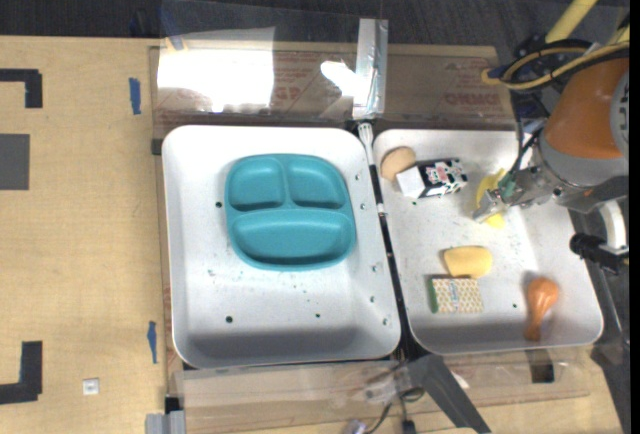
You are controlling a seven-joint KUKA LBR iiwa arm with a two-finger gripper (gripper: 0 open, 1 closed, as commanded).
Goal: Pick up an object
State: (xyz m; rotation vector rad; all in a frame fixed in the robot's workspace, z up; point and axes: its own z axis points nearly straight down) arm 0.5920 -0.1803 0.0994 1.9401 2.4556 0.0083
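Teal tray (290,209) in left bin (190,252)

A light wooden bench (80,252) carries two shallow white bins set side by side, their inner rims touching. The left bin (190,322) and the right bin (420,322) sit toward the bench's right half, in front of a brown cardboard sheet (440,87) partly covered by a glossy clear plastic panel (250,72). Black corner marks (25,87) and short strips of blue tape (134,94) dot the bare bench surface left of the bins.
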